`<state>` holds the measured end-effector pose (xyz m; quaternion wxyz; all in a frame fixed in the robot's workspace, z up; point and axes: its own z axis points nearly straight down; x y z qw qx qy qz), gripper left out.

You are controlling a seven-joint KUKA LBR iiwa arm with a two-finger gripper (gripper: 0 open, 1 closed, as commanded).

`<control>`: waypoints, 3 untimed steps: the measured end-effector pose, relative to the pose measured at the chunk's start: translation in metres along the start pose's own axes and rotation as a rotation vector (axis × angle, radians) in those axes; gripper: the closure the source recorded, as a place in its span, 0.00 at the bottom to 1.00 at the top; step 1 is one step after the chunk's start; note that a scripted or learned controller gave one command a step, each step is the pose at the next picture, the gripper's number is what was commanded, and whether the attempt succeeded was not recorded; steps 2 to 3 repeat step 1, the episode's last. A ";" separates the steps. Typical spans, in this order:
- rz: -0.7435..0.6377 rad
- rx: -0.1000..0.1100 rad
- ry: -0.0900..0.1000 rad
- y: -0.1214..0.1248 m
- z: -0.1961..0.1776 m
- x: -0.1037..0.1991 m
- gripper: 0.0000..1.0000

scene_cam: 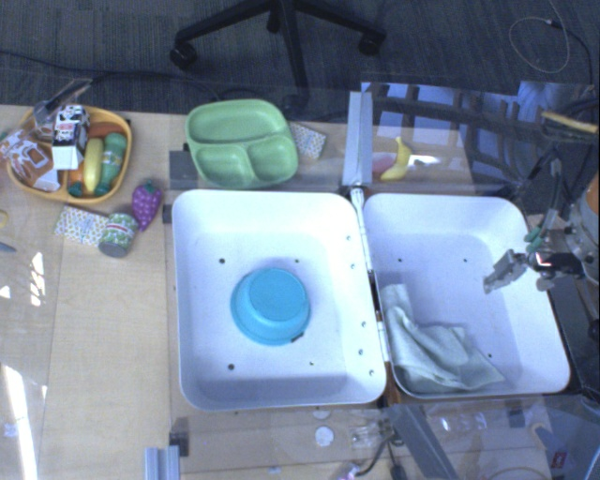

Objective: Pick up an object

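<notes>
Two white bins sit side by side on the bench. Left bin (202, 375): one blue bowl (271, 306), upside down, near the middle of the floor. Right bin (441, 234): one pale cloth (427, 343), crumpled, lying against the near-left corner and along the front wall.

Gripper (497, 274): at the right bin's far-right side, above the floor, well apart from the cloth and touching nothing. The view is too small and blurred there to tell how the claw stands, apart or together. Nothing shows between its tips.

Behind the bins: one green divided tray (240, 142), just beyond the left bin's back wall. One yellow banana (401, 157) behind the right bin, by a clear panel.

Left of the bins, on the wooden top: one yellow bowl (120, 167) holding mixed toy food and small packets; one purple grape bunch (145, 203) beside it; one small can (118, 233) lying just left of the grapes.

Floor beyond the bench: one black chair base (281, 28).
</notes>
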<state>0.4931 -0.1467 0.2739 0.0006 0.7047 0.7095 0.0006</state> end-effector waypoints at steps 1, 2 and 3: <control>-0.264 -0.013 -0.005 -0.002 0.183 -0.045 0.00; -0.264 -0.013 -0.005 -0.002 0.183 -0.045 0.00; -0.264 -0.013 -0.005 -0.002 0.183 -0.045 0.00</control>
